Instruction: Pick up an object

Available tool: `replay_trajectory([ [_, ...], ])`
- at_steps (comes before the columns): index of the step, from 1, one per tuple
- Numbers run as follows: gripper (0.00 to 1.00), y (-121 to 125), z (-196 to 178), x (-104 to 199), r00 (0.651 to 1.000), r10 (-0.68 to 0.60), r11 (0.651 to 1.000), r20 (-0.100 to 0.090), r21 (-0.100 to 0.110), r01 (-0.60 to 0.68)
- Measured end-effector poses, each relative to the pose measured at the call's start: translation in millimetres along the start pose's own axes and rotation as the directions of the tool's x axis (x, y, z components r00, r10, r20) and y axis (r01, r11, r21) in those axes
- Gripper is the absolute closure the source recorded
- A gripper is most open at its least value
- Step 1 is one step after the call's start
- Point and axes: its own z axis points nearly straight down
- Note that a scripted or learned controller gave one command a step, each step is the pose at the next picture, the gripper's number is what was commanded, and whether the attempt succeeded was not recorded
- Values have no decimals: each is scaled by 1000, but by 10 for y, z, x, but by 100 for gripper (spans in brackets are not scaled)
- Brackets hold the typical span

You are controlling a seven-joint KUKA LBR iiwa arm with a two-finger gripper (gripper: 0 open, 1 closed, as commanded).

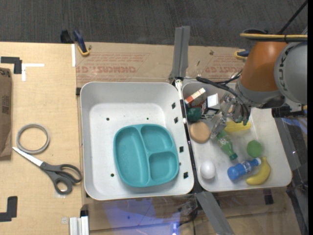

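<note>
My gripper hangs low in the back half of the right bin, under the grey arm with its orange band. Right beneath and around it lie a clear green bottle, a yellow piece and a tan round bun. A dark green object and a red and white box sit to its left against the bin wall. Nothing shows as lifted off the bin floor. The gripper's own body hides what lies straight under it.
In the front of the right bin lie a white egg, a blue bottle, a banana and a green ball. The left bin holds a teal divided plate. Scissors and a tape ring lie on the bench at left.
</note>
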Motion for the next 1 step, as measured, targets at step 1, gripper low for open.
replay_trajectory([
  [1,0,-469,4,580,996,86,996,-3,1,-86],
])
